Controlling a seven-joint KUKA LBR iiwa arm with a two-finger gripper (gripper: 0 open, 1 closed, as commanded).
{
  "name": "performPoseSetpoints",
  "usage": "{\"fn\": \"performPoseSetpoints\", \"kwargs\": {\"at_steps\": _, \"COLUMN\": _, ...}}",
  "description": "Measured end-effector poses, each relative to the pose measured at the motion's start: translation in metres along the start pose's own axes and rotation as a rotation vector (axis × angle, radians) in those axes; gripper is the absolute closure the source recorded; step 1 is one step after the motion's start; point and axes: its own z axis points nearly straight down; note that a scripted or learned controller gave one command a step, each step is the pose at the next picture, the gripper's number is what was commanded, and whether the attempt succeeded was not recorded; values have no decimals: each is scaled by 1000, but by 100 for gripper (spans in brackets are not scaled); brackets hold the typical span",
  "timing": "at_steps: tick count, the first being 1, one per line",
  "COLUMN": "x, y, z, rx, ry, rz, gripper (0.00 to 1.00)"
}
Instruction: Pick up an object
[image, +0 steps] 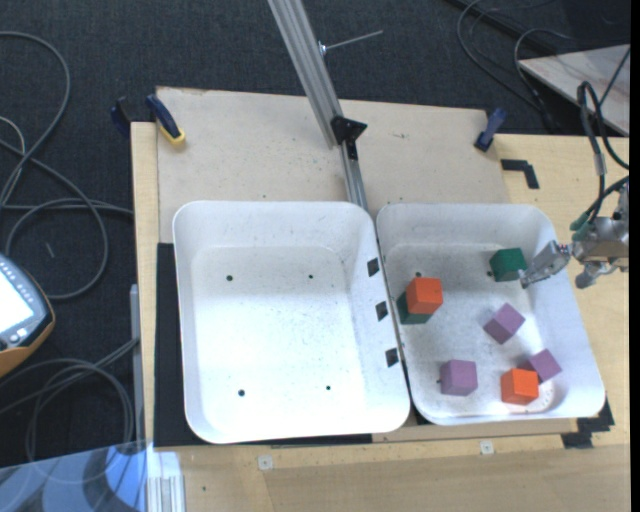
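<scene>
The gripper (548, 265) hangs over the right-hand bin (590, 345) at its far right side, reaching in from the rim. Whether the jaws are spread or pressed together cannot be told at this size; nothing is visibly between them.

Taking the green block (508, 264) as the landmark: it lies in the far part of the right-hand bin, and the gripper's tip is just beside it on the right, close enough that touching cannot be ruled out. To the left of the green block and a little nearer sits an orange block (426, 295) stacked on a darker green block (410, 312). Nearer than the green block lies a purple block (504, 323); further toward the near rim are a second purple block (459, 376), a second orange block (519, 385) and a third purple block (545, 364), the last two almost touching. The left-hand bin (200, 330) lies well to the left, on the wooden surface (250, 150).

The green block looks like the likely target. The risk is a sideways approach: a descent off-centre could shove the block away, or a finger could land on top of it. The bin's sloped wall nearby could also catch the outer finger.
</scene>
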Motion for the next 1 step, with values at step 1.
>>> {"fn": "performPoseSetpoints", "kwargs": {"at_steps": 1, "x": 40, "y": -17, "z": 66, "rx": 7, "ry": 4, "rz": -3, "gripper": 0}}
